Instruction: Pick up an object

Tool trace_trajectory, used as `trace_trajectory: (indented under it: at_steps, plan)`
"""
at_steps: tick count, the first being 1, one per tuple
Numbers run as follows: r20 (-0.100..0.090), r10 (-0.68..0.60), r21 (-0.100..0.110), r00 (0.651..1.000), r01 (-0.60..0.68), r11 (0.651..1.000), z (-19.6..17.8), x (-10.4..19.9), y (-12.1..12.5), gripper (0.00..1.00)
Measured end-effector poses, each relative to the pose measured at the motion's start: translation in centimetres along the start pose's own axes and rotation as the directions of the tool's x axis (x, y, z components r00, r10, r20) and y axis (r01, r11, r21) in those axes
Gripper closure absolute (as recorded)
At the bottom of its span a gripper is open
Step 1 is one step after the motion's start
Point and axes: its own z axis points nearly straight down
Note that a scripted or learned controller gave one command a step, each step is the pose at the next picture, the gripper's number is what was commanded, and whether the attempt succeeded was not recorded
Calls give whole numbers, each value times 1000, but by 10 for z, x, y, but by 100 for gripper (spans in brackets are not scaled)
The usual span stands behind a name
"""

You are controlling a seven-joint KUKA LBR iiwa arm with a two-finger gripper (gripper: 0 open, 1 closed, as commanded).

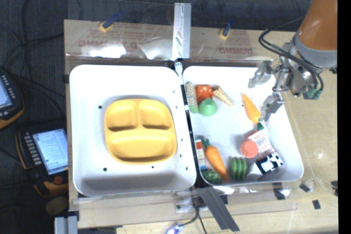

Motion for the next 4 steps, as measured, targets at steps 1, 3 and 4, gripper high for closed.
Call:
trace_trajectory:
  at_steps: [1,3,4]
  plan:
    - [-2,22,1,1000,-22,1000,141,-24,-22,0]
    - [8,115,2,993,-115,993,192,-16,-39,0]
    - [11,137,0,991,-137,991,192,-45,-26,0]
